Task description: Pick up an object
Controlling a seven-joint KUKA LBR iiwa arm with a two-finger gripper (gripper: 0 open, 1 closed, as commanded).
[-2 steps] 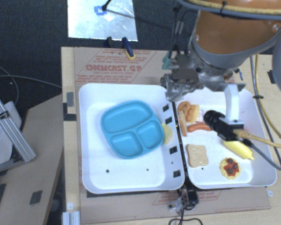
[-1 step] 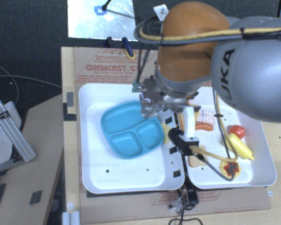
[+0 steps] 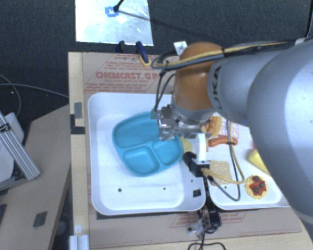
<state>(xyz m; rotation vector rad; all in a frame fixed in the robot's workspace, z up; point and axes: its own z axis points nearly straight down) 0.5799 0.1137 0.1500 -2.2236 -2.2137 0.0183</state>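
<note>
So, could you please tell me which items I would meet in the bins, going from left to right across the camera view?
Blue divided plate → slice of toast → small pizza.

A divided plate (image 3: 143, 149) lies in the left bin (image 3: 141, 202), mid-frame. In the right bin (image 3: 250, 204), lower right, a toast slice (image 3: 219, 167) lies left of a pizza piece (image 3: 256, 186).
</note>
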